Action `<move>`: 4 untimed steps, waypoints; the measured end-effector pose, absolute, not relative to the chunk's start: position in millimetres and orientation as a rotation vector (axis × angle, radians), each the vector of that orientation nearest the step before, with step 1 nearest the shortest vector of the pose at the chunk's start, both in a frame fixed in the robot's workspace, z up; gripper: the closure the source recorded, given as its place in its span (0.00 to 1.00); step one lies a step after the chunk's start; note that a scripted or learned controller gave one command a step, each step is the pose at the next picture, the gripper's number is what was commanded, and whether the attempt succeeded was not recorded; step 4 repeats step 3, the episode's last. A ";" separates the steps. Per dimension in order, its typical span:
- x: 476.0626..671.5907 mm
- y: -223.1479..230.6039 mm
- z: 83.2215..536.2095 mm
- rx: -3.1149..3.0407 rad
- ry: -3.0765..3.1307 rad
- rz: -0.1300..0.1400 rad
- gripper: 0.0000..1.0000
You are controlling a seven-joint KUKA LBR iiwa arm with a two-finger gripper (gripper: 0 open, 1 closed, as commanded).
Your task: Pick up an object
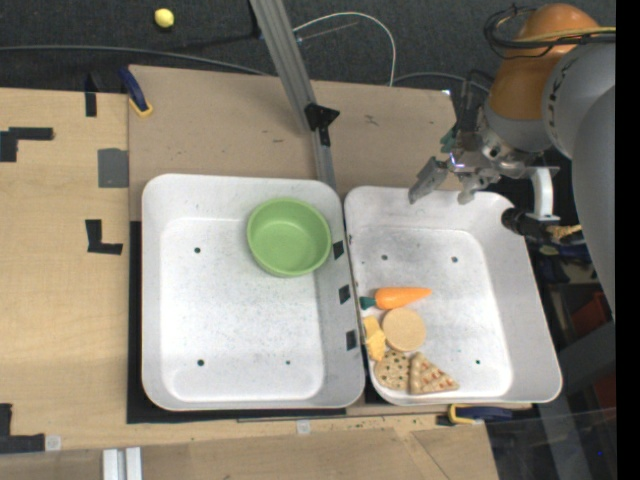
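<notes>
At the near edge of the right bin [520,298], well apart from the gripper and toward the viewer, a small heap of toy food sits against the bin's left wall: a pizza slice [432,377] touching a cracker [392,370], a round tan cookie [404,329] lying on top of them, and a yellow piece [374,340] just beside the cookie. An orange carrot [402,296] lies just behind the cookie, closer to the gripper but still well short of it, pointing across the bin. Off to the gripper's side and nearer the viewer, a green bowl [289,236] stands upright in the far part of the left bin [175,298]. The gripper [447,188] hangs over the far rim of the right bin, its two fingers spread apart with nothing between them. Behind it the wooden surface [220,118] runs back, and a yellow ball [163,17] lies on the dark floor beyond, well apart from the gripper.
</notes>
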State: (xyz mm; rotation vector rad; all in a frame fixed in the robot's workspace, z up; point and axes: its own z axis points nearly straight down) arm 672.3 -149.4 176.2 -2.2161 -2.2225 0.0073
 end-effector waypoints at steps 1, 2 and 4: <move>680.6 -153.8 126.5 -2.217 -2.217 0.016 0.00; 680.4 -153.0 137.2 -2.215 -2.217 0.016 1.00; 680.0 -151.9 201.3 -2.223 -2.227 -0.006 1.00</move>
